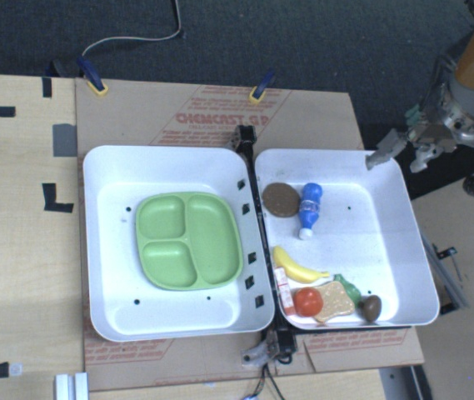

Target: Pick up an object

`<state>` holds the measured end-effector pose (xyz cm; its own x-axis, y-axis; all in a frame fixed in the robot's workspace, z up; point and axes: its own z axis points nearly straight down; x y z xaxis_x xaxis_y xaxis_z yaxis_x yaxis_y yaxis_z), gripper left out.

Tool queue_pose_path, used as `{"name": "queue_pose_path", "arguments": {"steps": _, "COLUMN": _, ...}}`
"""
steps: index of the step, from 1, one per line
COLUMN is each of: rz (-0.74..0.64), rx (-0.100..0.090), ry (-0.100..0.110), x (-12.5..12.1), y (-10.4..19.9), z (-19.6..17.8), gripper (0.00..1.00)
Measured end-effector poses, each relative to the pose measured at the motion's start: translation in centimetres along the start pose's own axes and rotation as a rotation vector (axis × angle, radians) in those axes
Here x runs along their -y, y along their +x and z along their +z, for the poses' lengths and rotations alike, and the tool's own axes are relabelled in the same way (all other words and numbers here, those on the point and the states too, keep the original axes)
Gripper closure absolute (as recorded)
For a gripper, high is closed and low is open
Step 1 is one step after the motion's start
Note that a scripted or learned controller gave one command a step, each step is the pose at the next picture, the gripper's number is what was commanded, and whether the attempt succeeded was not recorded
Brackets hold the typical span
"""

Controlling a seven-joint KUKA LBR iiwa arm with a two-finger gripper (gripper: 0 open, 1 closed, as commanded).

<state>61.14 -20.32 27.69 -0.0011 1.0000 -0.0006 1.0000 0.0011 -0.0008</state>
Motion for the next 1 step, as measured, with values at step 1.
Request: {"name": "queue_pose_path", "arguments": {"steps": 1, "rz": -0.001, "rx": -0.001, "ry": 0.001, "x": -5.68, "y": 5.01, "z": 8.35, "gripper": 0.00}}
